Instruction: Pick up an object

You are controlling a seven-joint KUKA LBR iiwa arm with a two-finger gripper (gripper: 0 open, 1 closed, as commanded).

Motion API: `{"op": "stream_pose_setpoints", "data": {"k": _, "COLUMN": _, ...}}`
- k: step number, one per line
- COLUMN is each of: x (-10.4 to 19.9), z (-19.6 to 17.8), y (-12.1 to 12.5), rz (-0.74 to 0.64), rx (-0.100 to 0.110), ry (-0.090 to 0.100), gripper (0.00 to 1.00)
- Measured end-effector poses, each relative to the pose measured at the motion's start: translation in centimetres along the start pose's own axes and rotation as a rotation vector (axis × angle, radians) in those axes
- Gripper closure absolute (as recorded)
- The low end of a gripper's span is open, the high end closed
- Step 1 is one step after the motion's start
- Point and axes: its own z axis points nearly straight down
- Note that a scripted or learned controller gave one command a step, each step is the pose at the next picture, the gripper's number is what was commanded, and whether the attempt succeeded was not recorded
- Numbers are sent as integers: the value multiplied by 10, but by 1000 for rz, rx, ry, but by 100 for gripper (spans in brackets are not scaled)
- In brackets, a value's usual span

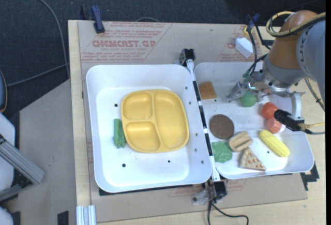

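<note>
Camera view: the bench is seen from above at a slant, with two white bins side by side. In the left bin (103, 131) a yellow divided plate (154, 119) is placed, and a green pea pod (119, 133) lies just beside its left edge. The right bin (305, 159) holds the toy food: a tan square (207, 90) near the top left corner, a brown round patty (222, 125), a green leaf (222, 151), a bun-like piece (240, 140), a pizza slice (252, 160), a yellow corn cob (274, 143) and a red-orange piece (270, 114). The arm (295, 48) is brought in from the right, over the upper part of the right bin. The gripper (247, 92) is seen low at the small green round object (249, 99), which is judged to be the thing aimed at. This object lies directly under the gripper, touching it or almost so, a little toward the near side. One grey finger (234, 92) is seen stretched out to the left of the green object, so the claw appears spread and not pressed together, and nothing is seen pinched between the fingers. As the object is round, no long axis has to be matched; the coming move is judged to depend only on the fingers being centred around it before they are closed. The red-orange piece is near on the right and could be pushed.
</note>
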Motion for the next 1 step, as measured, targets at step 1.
{"op": "stream_pose_setpoints", "data": {"k": 1, "x": 0, "z": -11, "y": 1, "rz": -1, "rx": -2, "ry": -2, "gripper": 100}}
